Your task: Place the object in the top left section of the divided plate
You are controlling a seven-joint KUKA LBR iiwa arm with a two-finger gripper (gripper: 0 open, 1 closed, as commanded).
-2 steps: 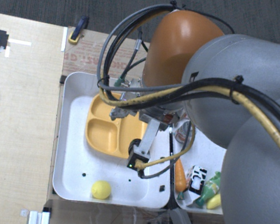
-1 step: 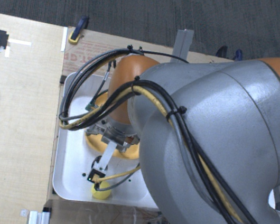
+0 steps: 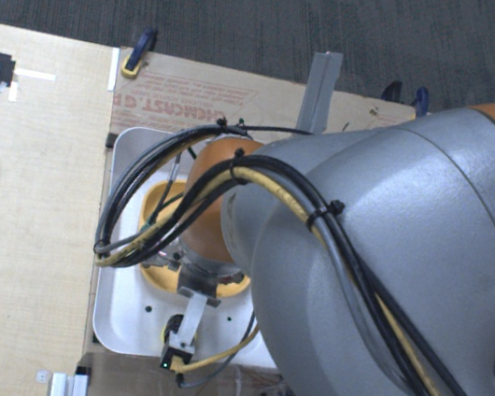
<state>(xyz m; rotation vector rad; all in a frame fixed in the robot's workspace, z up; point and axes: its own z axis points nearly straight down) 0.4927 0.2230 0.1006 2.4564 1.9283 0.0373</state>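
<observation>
One arm (image 3: 387,264) hangs directly over the yellow divided plate (image 3: 160,201) in the bin (image 3: 114,311), hand state impossible to tell.

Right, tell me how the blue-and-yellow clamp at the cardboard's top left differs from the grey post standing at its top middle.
The clamp is blue with a yellow tip; the post is plain grey. The clamp is small and sits at the cardboard's corner; the post is taller, wider and nearer the arm. The clamp leans slightly; the post stands straight. Both sit along the cardboard's far edge.

one white bin (image 3: 113,316), one yellow plate (image 3: 163,201), one arm (image 3: 387,264)
</observation>
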